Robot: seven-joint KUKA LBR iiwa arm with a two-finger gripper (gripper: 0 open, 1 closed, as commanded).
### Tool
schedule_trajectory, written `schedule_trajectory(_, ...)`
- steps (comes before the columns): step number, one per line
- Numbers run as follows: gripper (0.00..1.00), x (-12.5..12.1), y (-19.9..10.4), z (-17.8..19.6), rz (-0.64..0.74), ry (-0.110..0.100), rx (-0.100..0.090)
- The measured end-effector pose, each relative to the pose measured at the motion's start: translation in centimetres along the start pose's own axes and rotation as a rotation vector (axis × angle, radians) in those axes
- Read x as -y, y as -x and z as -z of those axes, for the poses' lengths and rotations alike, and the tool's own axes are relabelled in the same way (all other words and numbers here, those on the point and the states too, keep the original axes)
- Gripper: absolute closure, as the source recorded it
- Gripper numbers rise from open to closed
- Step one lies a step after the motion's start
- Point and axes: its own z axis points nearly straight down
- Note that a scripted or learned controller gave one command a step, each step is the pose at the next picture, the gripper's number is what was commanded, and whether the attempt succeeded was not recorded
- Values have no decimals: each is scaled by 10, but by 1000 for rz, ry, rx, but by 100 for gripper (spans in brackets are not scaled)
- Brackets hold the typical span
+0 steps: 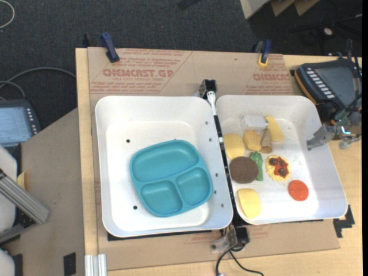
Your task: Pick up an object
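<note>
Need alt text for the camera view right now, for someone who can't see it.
Two white bins sit side by side: the left bin holds a teal divided plate, the right bin a cluster of toy food. The gripper hovers at the right bin's far edge.

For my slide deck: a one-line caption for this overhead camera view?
Teal divided plate in the left bin; toy food in the right bin, gripper at its far edge.

Single fixed overhead camera, slanted.
Looks down on both bins point(109, 154); gripper point(322, 135) at frame right, over the nearer bin's rim.
</note>
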Motion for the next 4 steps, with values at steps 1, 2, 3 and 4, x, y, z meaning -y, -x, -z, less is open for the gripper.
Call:
schedule_trajectory(1, 0, 44, -65, -132, 2, -16, -9)
schedule_trajectory(2, 0, -8, -9, -150, 0, 4, 0)
schedule_trajectory(3, 0, -85, 1, -150, 6, -2, -13)
schedule_trajectory(4, 0, -21, -37, -81, 0, -2, -3)
